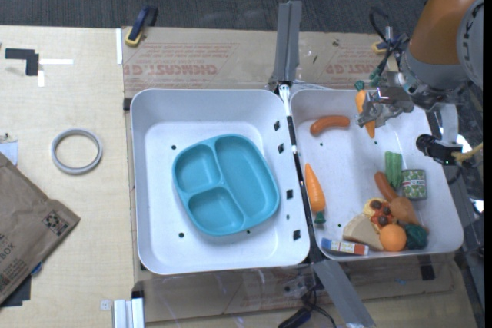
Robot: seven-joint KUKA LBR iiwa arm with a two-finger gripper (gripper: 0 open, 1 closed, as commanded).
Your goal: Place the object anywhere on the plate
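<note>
Camera view: jaws (370, 117) clamped on orange piece (361, 99) above right bin (347, 165); sausage (330, 124) beside; blue plate (225, 184) left bin.

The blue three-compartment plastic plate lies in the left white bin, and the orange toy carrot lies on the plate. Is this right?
Not quite. The blue three-compartment plastic plate does lie in the left white bin, but the orange toy carrot is not on it. The camera view shows the carrot in the right white bin, beside the divider between the bins.
</note>
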